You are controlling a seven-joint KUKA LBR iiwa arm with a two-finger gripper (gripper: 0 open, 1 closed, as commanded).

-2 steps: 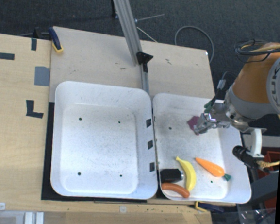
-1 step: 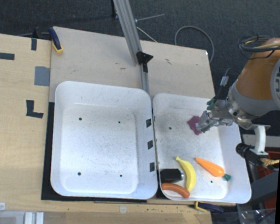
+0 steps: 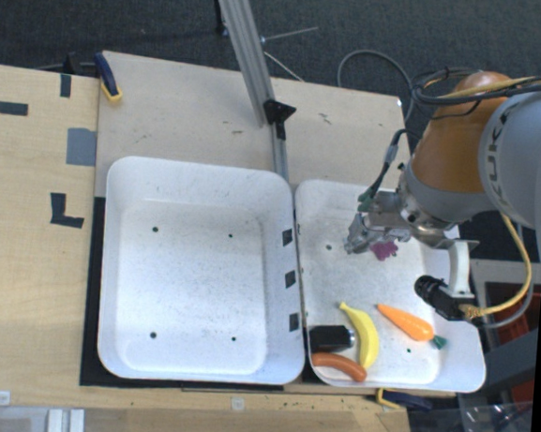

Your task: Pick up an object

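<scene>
- Grey arm (image 3: 502,155) with orange band reaches in from the right over the right bin; gripper (image 3: 368,233) sits low in that bin's upper-middle part, looks like the approach/grasp step of the pick.
- White left bin (image 3: 122,244), the larger of the two, just a speckled floor with a few dark dots, no loose items seen.
- White right bin (image 3: 323,206) holds all the objects: banana, carrot, red sausage-like piece, black block, purple thing.
- Yellow banana (image 3: 364,333) lies in the lower part, touching or just beside the black block (image 3: 328,338).
- Orange carrot (image 3: 407,322) with green tip lies right of the banana, apart from it.
- Red sausage-like piece (image 3: 339,366) sits at the bottom rim, below the banana.
- Purple object (image 3: 383,249), likely target, small, just beside the fingertips on their right; can't tell if it is between them.
- Finger opening: cannot tell, too blurred and dark.
- Next move likely needs closing squarely on the purple item, then lifting straight up to check the hold.
</scene>
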